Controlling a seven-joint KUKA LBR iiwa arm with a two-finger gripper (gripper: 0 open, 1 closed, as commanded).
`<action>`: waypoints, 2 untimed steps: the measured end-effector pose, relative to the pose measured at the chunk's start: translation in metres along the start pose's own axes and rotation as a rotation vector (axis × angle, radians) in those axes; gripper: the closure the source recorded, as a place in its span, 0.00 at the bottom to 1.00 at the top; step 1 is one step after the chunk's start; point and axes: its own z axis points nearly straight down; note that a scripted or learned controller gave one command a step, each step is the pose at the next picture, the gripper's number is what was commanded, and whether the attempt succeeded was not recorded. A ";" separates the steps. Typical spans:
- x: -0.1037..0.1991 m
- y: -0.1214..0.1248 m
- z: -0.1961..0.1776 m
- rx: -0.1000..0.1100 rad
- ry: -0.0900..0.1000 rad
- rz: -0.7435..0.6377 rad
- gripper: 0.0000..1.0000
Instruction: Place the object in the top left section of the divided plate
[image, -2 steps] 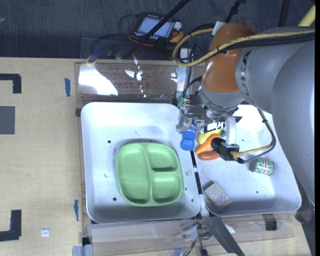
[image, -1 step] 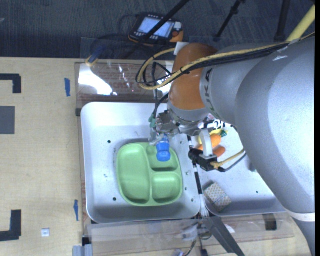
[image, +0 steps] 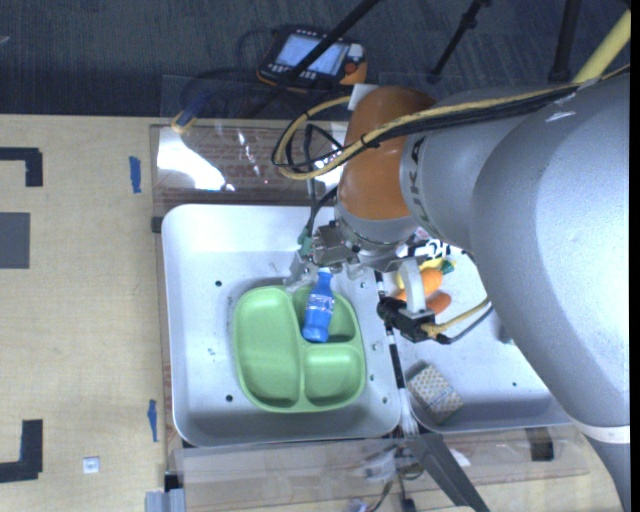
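The green divided plate (image: 270, 350) lies in the left white bin (image: 195, 300). It has one long section on its left and two smaller ones on its right. A blue bottle (image: 318, 312) with a white cap stands out over the plate's upper right section, close to the ridge beside the long section. Its cap end points up the view and meets my gripper (image: 318, 266), which hangs over the plate's top rim. The wrist and its orange band (image: 375, 170) hide how the gripper meets the bottle.
The right white bin (image: 500, 390) holds orange and yellow items (image: 430, 285) near my wrist and a speckled block (image: 436, 390) at its front left. Cables loop above the wrist. A handheld screen (image: 305, 55) lies beyond the bins.
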 end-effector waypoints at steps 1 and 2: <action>0.038 -0.005 0.023 -0.015 -0.002 -0.039 0.00; 0.057 0.043 0.012 -0.006 -0.002 0.009 0.00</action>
